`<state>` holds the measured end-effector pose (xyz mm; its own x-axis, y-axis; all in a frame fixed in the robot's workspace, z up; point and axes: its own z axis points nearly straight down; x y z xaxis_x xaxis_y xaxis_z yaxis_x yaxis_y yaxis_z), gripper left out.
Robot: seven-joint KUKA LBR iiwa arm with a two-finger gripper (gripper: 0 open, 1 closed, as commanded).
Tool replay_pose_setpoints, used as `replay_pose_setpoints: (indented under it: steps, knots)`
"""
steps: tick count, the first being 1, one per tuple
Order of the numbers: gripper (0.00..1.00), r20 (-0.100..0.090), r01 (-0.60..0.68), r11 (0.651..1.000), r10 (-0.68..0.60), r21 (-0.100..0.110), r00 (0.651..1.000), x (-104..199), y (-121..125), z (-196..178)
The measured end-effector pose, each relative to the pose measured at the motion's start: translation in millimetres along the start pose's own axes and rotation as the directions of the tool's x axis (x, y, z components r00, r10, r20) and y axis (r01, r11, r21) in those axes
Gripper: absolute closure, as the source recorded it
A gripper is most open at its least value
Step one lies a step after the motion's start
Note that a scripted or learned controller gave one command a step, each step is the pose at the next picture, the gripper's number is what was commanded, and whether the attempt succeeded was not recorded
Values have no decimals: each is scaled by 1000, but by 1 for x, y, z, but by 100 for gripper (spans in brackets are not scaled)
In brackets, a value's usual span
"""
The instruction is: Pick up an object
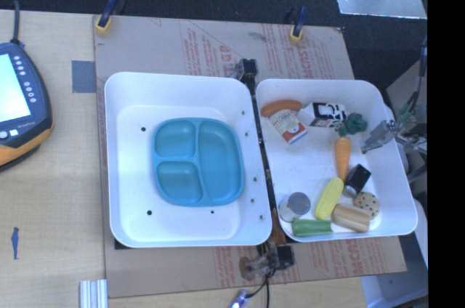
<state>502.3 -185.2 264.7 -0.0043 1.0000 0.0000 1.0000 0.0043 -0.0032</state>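
One gripper (379,135) at right bin's (378,92) edge, carrot (342,152) just beside

A robotics lab: clamped cardboard sheet (218,45), teach pendant (20,99) and two white bins (123,92) on a bench.

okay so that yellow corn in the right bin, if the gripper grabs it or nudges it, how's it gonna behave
The corn looks like a rigid toy, so probably stiff and light. Its rounded, elongated shape suggests it may roll sideways if nudged. It lies close beside the can and the bread roll, so a push would likely shift those too.
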Motion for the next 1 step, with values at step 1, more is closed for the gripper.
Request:
replay_pose_setpoints:
  steps: [1]
  knots:
    - [0, 2, 2, 1000, -2, -2, 1000, -5, 111, 163]
